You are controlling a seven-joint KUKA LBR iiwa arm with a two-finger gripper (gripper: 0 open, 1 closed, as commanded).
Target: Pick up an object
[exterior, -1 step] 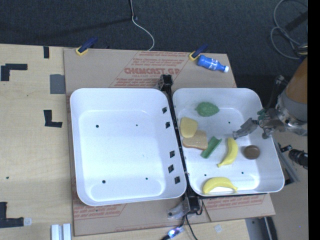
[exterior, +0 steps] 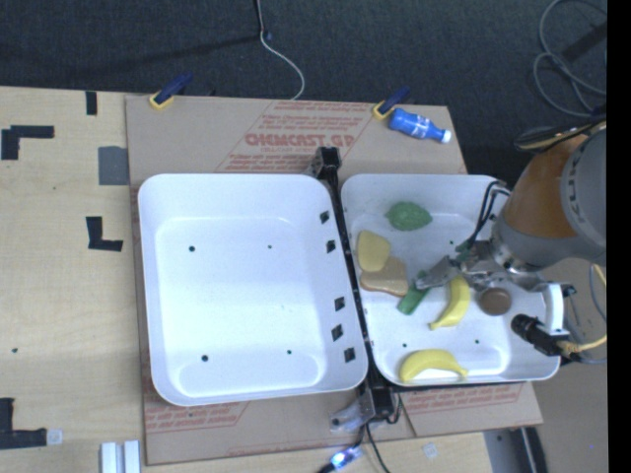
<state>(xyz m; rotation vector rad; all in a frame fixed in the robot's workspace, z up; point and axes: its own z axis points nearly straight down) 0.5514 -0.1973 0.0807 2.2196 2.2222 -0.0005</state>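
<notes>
The shallow white left bin offers open room, well left of the jaws. The shallow white right bin holds two curved yellow bananas, one green leafy piece, one yellow-and-tan wedge and one green stick. The two-finger gripper hovers among them; whether its jaws are parted or clenched cannot be told. Brown cardboard covers the tabletop.

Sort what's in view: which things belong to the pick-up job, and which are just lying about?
Job: gripper; right bin with green leaf-shaped piece, yellow-tan pieces, green stick, two bananas.

Lying about: left bin, blue bottle, yellow-blue clamps.
</notes>
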